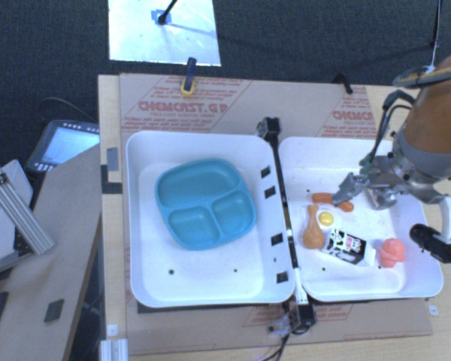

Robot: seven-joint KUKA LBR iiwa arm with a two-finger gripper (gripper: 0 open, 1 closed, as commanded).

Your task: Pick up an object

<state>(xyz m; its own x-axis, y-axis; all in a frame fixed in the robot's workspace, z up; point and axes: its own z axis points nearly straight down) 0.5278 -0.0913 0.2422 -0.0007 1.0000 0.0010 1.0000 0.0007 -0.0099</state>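
Observation:
The right bin (406, 280) holds several small toys. An orange carrot-like piece (325, 198) lies near its left side. Just below it are a tan drumstick (313, 233) and a fried egg (326, 219). A black-and-white carton (347, 247) and a pink lump (391, 252) lie nearer the front. My gripper (344, 192) hangs over the right end of the orange piece, partly covering it. Nothing can be seen lifted in it.
The left bin (146, 277) carries a blue divided plate (205, 202). A black hinge strip (279, 201) runs between the bins. The arm's grey and orange body (436, 134) covers the right bin's far right corner. A tablet (60, 147) sits off the bench at left.

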